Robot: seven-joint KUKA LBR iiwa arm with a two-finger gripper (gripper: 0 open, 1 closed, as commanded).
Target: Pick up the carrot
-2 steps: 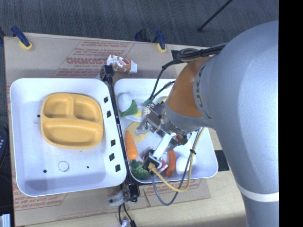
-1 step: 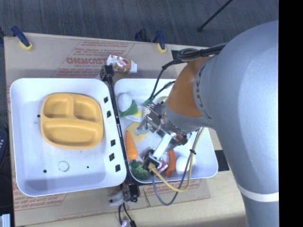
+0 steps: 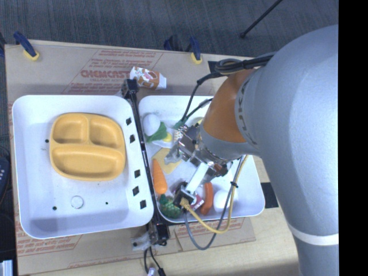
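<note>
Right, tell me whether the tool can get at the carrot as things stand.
Probably yes: the carrot lies uncovered by the right bin's left wall, the tool close beside it. That wall may crowd the grasp.

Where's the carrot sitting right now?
In the camera view, the carrot lies in the bin on the view's right, close along that bin's left wall, with a green vegetable just beyond its lower end.

Carrot (image 3: 159,177) in right bin (image 3: 172,104), plate (image 3: 87,146) in left bin (image 3: 34,211)
</note>
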